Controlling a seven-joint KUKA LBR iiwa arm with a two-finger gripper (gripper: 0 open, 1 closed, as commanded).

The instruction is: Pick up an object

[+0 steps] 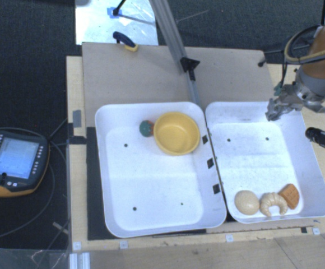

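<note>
The claw (274,112) hovers over the far edge of the right bin (252,150); whether it is spread or pressed together cannot be told. At that bin's near edge lie a round bun (246,202), a croissant (273,204) and a cracker (289,195).

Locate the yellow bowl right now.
The yellow bowl sits at the far right of the left bin, beside a small green object on its left.

Teach pendant (14,162) on floor — clamp (124,40) on board edge.
</note>
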